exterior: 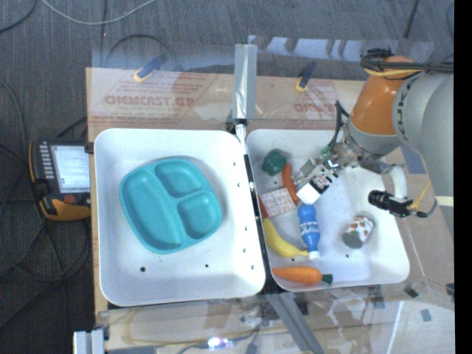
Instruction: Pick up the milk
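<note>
Two white bins sit side by side: left bin (110, 271), right bin (383, 268).

Nearest edge of right bin: one carrot (299, 275), lying flat along the front wall. Just behind it, one banana (280, 242), close to the left wall. Beside the banana, one milk (309, 231), a blue-and-white bottle lying on its side, white cap toward the carrot. To its right, apart from it, one grey-white speckled lump (358, 231).

Mid bin: one red-patterned card (278, 201), touching the banana's far end. One orange-red stick (290, 183) lies behind the card.

Far part: one dark green block (275, 161) near the left wall.

Left bin holds one teal tray (173, 205) with three compartments.

Gripper (313, 183) is low over the right bin, just behind the milk's far end, beside the stick. Cannot tell whether it is apart or together. One arm (413, 116) enters from the right.

Count in right bin: seven loose items.
</note>
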